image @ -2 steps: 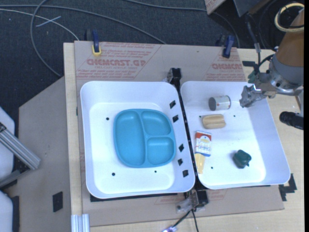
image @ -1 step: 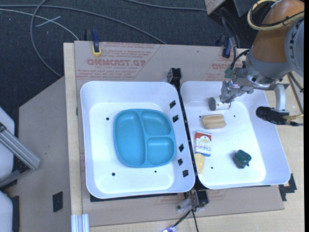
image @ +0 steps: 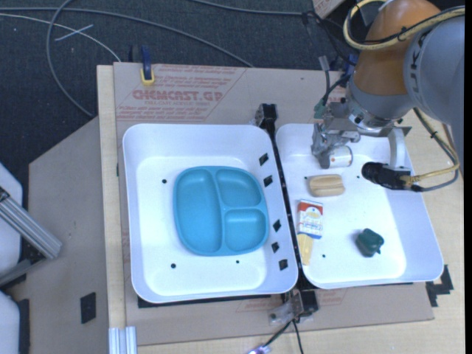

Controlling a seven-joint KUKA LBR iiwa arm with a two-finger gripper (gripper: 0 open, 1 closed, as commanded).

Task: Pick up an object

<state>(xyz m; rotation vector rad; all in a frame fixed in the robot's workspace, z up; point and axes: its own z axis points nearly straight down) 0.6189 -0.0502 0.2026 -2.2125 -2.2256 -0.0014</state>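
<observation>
Nearest the camera, along the six o'clock edge of the brown cardboard-topped bench (image: 184, 98), two shallow white plastic bins sit side by side. At nine o'clock lies the left white bin (image: 147, 271), and a light-blue plastic plate with three compartments (image: 220, 210) rests flat near its middle. At three o'clock lies the right white bin (image: 413, 264), which carries the loose objects. Closest in it, toward five o'clock, is a small dark-green crumpled lump (image: 369, 242), standing apart from the rest. At the bin's seven o'clock side, just beside the divider between the bins, lies a flat packet printed in red, white and yellow (image: 309, 226), its long side running near to far. Just beyond the packet, at about ten o'clock from the bin's middle, rests a tan oblong block like a small bread roll (image: 326, 185). Farther still, at the bin's eleven o'clock corner, the two-finger metal gripper (image: 330, 153) hangs low over the bin floor, just beyond the tan block; I cannot tell whether it is parted or closed, nor whether anything is in it. Above it rises the grey arm with its orange band (image: 391, 43), entering from two o'clock. Farthest off, at twelve o'clock on the bench, a blue and yellow clamp (image: 147, 66) grips the cardboard edge.
</observation>
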